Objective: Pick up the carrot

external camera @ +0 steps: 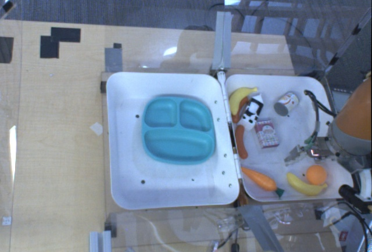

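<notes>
- Well, standing over the bench, I see the carrot (260,179) lying near the front edge of the right bin (295,83), its tip pointing toward the wall shared with the left bin (125,146), its dark green stub toward a banana.
- That lower banana (306,185) lies just beside it, with an orange ball (317,175) touching the banana's upper side.
- The gripper (297,154) sits over the right bin floor, well apart from the carrot; its metal ends are small and blurred, and I cannot tell how they stand.
- The arm (356,120) is cut off at the right side, so just its orange band and grey wrist show.
- A second banana (240,98) is partly overlapped by a black-and-white item (251,112) I cannot identify.
- A reddish sausage-like piece (240,140) lies along the dividing wall, a small printed box (267,134) beside it, and a silver can (286,103) farther back.
- A blue divided plate (178,130) rests in the left bin.
</notes>
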`<state>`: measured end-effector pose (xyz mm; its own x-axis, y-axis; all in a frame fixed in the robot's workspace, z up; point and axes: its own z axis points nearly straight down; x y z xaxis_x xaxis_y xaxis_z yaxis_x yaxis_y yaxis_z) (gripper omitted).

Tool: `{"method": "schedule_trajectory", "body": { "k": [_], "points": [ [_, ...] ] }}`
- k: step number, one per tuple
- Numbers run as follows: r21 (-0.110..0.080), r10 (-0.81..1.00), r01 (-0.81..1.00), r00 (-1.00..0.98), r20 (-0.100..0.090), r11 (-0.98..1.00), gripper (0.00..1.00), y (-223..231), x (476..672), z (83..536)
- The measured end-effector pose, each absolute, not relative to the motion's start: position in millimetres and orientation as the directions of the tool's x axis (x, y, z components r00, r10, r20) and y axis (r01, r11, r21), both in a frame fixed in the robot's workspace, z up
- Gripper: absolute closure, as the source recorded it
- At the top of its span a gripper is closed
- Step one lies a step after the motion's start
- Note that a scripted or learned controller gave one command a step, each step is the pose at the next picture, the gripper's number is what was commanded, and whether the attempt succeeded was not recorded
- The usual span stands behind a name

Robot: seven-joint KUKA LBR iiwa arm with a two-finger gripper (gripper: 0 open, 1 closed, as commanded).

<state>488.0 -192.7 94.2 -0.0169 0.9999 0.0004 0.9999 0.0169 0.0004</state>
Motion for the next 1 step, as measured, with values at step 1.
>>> {"method": "schedule_trajectory", "body": {
  "k": [1],
  "points": [
    [0.012, 0.954, 0.954, -0.300, -0.003, 0.300, 0.00, -204.6, 492.6, 88.7]
  ]
}}
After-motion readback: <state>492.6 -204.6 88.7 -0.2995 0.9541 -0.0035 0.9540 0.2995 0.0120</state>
